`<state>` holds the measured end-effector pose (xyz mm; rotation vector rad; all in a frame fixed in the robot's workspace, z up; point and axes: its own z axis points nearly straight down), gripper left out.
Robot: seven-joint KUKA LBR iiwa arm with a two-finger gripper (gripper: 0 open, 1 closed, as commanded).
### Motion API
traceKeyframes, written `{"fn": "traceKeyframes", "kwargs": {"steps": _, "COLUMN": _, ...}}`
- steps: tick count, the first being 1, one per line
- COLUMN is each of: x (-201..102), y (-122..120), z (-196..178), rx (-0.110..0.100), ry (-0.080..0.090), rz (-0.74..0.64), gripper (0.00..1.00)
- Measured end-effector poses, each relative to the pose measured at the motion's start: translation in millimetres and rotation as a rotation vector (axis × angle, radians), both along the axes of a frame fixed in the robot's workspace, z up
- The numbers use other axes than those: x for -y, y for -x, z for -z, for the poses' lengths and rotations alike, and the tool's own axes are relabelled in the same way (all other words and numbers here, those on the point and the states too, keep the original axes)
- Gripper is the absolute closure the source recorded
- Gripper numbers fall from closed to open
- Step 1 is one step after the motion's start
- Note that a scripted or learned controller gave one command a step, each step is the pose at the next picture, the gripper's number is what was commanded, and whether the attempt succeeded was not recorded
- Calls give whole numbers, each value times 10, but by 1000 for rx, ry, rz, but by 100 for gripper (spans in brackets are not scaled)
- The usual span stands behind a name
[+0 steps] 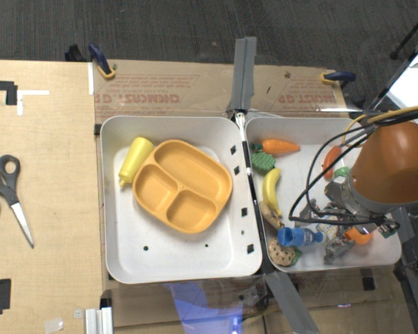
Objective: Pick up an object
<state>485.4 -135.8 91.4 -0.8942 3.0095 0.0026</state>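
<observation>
The arm reaches into the right bin (pixel 313 134) from the right, its orange band (pixel 393 162) covering the bin's right part. My gripper (pixel 338 248) hangs low at the bin's front right, between a blue bottle (pixel 297 238) and a small orange object (pixel 359 236). A banana (pixel 270 188), a carrot (pixel 280 146), a green ridged piece (pixel 262 161) and a cookie (pixel 282 255) lie along the bin's left side. Another orange piece (pixel 331 157) shows by the cables. The arm hides whatever lies under it.
The left bin (pixel 125 249) holds a yellow divided plate (pixel 182 185) and a yellow bottle (pixel 135 158). Scissors (pixel 10 193) lie on the bench at far left. Black cables (pixel 320 186) loop over the right bin. A grey divider (pixel 242 75) stands behind the bins.
</observation>
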Motion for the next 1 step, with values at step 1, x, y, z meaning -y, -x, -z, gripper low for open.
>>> {"fn": "traceKeyframes", "kwargs": {"steps": 1, "x": -92, "y": -22, "z": 1, "rx": 0, "ry": 0, "rz": -14, "gripper": 0}}
